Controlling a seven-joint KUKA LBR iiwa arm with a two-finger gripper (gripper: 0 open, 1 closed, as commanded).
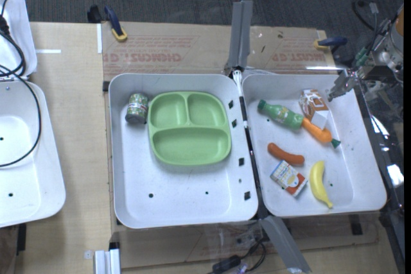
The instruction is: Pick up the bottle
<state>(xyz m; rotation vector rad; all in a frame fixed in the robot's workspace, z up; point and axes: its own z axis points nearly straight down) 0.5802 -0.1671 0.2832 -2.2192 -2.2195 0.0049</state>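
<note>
Green bottle (280, 115) lies in the right bin (359, 157), well left of the fingers (338, 88).

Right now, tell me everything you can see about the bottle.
The bottle is green, seemingly plastic, with a white band around its middle. It lies on its side in the right bin, near the back, slanting with its narrow end toward the divider between bins. Its wide end nears the carrot; contact is unclear. Nothing grips it.

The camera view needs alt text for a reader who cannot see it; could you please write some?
A green bottle lies in the right bin with a carrot, sausage and banana; the gripper hovers near that bin's back edge. The left bin holds a green tray.
</note>
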